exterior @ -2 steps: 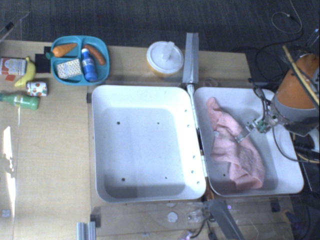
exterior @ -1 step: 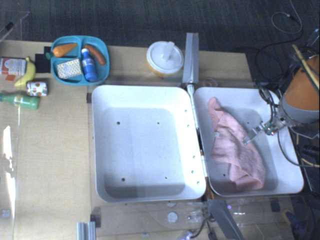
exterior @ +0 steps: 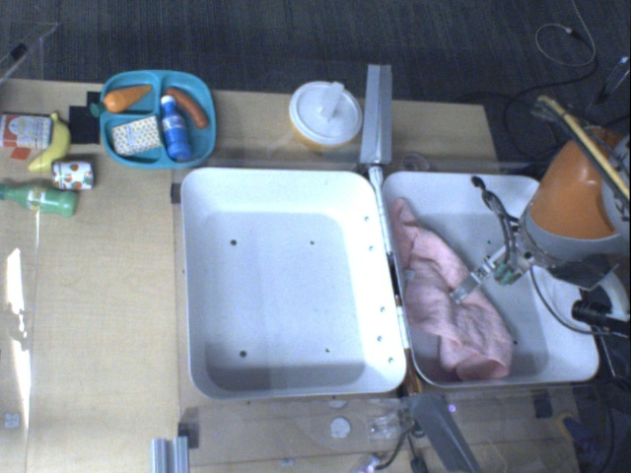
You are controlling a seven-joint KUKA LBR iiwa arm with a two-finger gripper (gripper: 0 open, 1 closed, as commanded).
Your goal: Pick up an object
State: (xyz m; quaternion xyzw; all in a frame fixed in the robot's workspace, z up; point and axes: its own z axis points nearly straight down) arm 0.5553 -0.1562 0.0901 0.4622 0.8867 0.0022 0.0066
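The orange-banded arm (exterior: 577, 200) sits highest and closest to the lens, reaching in from the right over the right bin (exterior: 562, 358). Beneath it spreads the pale wooden bench (exterior: 99, 343), with dark carpeted floor (exterior: 246, 18) beyond its far edge and loose cables there behind the arm. The left bin (exterior: 286, 284) lies well to the left of the gripper (exterior: 463, 289), its white floor marked by a few small dots. A crumpled pink cloth (exterior: 444, 299) stretches along the right bin's left half, directly under the gripper, whose tips press at or into its folds; whether they are spread or closed on fabric cannot be told. Far off to the gripper's left and beyond stand a blue divided tray (exterior: 202, 116) of toy food, a lidded yellow cup (exterior: 325, 114), a banana (exterior: 51, 146), a small can (exterior: 73, 174) and a green bottle (exterior: 39, 199). A grey upright post (exterior: 376, 116) rises between the bins' far corners.
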